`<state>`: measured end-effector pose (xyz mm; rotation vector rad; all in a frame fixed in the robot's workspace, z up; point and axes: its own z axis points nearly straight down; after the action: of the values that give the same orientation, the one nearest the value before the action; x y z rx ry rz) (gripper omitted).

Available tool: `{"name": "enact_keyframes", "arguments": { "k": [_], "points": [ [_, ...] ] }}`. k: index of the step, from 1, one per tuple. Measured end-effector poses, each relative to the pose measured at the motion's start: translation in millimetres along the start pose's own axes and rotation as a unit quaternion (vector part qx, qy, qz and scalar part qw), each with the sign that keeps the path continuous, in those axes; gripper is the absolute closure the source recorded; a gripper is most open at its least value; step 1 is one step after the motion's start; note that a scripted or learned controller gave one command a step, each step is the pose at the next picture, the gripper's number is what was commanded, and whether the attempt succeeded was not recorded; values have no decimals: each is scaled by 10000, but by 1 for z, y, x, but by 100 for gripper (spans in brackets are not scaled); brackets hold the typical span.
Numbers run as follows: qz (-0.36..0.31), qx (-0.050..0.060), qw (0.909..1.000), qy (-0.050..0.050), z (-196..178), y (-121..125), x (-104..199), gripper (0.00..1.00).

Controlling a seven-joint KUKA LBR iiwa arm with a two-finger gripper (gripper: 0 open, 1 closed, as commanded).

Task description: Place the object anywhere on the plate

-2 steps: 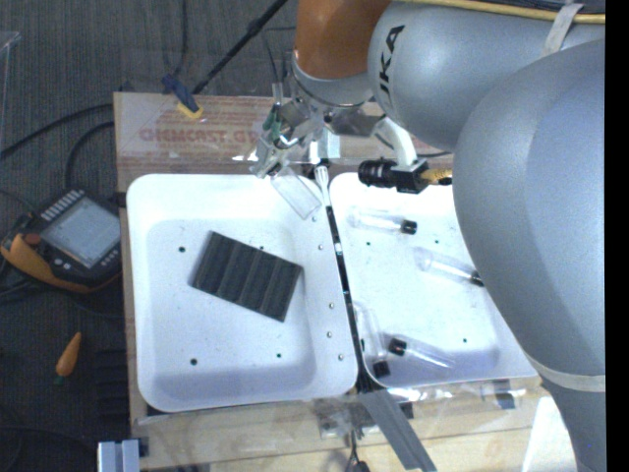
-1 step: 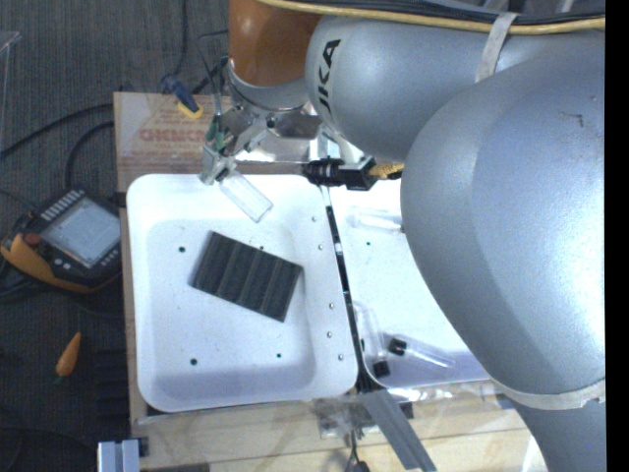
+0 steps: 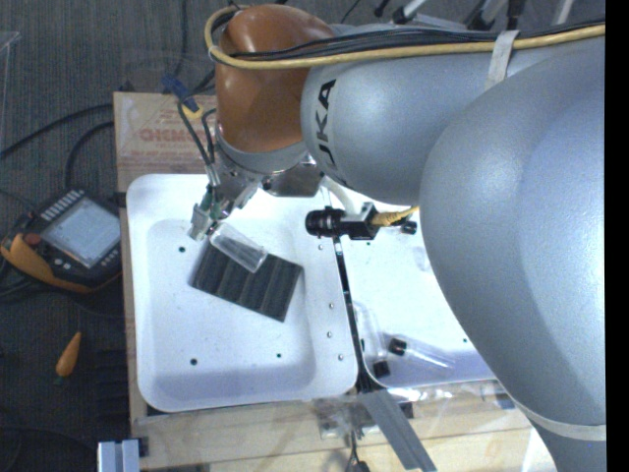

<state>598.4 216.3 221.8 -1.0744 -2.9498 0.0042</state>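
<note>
The big grey arm [image 3: 472, 165] fills the right side from where I stand, its orange band [image 3: 260, 77] hanging over the back edge of the left bin [image 3: 162, 362]. Below the band the gripper [image 3: 204, 222] comes down at a slant near the bin's far left corner; I cannot tell how it is set, since the tip is small and blurred against the white floor.

Just beside the tip lies a small clear block [image 3: 240, 251], resting on the upper edge of a dark ribbed plate [image 3: 246, 281]. The plate sits tilted in the upper middle of the left bin, its long sides running down to the right. Whether the gripper touches the block I cannot tell.

Around the plate there is bare white floor: a wide stretch toward the near rim, and a narrower strip along the left wall. The right bin [image 3: 393, 293] is mostly covered by the arm, with a clear item [image 3: 418, 352] lying near its front.

Off the bench to the left, a handheld controller [image 3: 74, 239] rests on the carpet.
</note>
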Motion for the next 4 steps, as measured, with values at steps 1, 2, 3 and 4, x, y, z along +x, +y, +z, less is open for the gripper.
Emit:
{"name": "enact_keyframes", "arguments": {
  "k": [1, 2, 3, 4],
  "points": [
    [-1144, -10, 9934, -21, -80, 41, -43, 100],
    [-1636, -9, 9865, -12, -105, 11, 12, 100],
    [-3776, -22, 9260, -21, -163, 28, -8, 100],
    [-4992, -17, 8665, -16, -211, -33, 65, 100]
  ]
}}
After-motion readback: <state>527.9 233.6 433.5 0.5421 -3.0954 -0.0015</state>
